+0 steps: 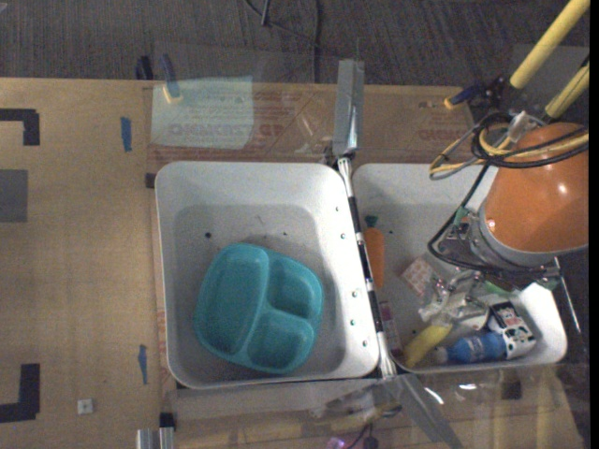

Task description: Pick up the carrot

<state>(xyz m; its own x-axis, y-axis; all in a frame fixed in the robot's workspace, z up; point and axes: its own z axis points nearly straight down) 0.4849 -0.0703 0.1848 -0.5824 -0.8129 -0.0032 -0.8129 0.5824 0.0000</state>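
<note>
Tabletop [75, 251] bearing two white bins. Left bin [178, 195] with teal divided plate [259, 308]. Arm [538, 195] entering from right, bent down over right bin [402, 190]. Gripper [456, 293] low in right bin among clutter, above yellow item [426, 342] and blue bottle [475, 349]; state cannot tell. Carrot [375, 255] along right bin's left wall, left of gripper, apart, not held.

The carrot [374, 256] lies against the right bin's [398, 187] left wall, tool [456, 297] nearby.

Soft, even overhead light, slightly dim. White bins [178, 195] glare mildly; shadows stay faint. The whole picture is a little blurry.
</note>
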